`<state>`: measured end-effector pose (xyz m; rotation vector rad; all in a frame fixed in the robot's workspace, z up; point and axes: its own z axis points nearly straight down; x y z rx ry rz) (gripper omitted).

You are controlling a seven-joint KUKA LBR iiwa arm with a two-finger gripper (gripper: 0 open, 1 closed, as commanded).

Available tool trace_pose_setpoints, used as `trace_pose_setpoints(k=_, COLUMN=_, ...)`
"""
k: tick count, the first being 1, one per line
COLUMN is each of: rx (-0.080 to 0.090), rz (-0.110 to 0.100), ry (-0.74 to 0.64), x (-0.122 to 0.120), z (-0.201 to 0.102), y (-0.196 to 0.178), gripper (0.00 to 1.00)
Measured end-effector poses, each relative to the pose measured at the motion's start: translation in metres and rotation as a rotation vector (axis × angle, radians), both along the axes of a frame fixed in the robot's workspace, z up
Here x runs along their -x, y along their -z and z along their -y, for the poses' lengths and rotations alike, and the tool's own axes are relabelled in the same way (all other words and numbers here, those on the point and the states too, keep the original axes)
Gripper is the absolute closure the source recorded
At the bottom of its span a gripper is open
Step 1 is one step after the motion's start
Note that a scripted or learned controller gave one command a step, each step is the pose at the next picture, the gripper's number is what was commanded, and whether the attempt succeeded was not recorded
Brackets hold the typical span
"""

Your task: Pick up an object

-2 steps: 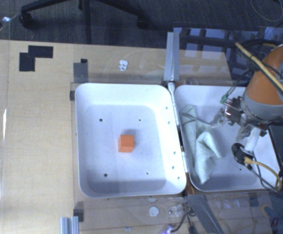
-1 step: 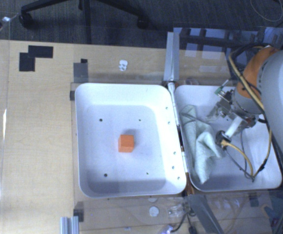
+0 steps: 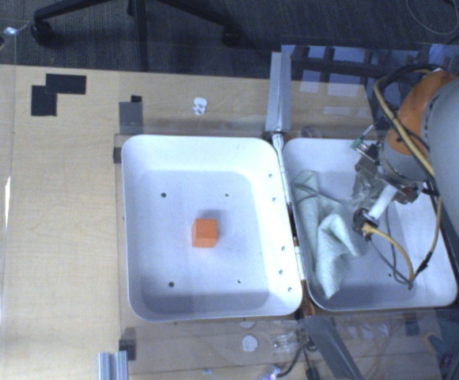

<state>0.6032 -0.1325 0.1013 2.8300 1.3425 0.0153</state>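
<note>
My claw [image 3: 362, 218] hangs low in the right bin [image 3: 419, 291], right of frame, just beside the crumpled pale cloth [image 3: 330, 248]; whether it's parted I cannot tell. I judge I'm approaching: next, drop onto the cloth and close.

no readable text, labels, brands or numbers on anything
</note>
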Motion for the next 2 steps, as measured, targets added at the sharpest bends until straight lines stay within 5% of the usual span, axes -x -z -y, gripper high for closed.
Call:
trace_pose_setpoints(k=1, rx=0.001, rz=-0.003, ry=-0.221, x=0.007, z=0.045, y=0.011, gripper=1.00)
trace_pose_setpoints(k=2, rx=-0.003, rz=-0.009, ry=0.039, x=-0.029, z=0.009, y=-0.092, gripper=1.00)
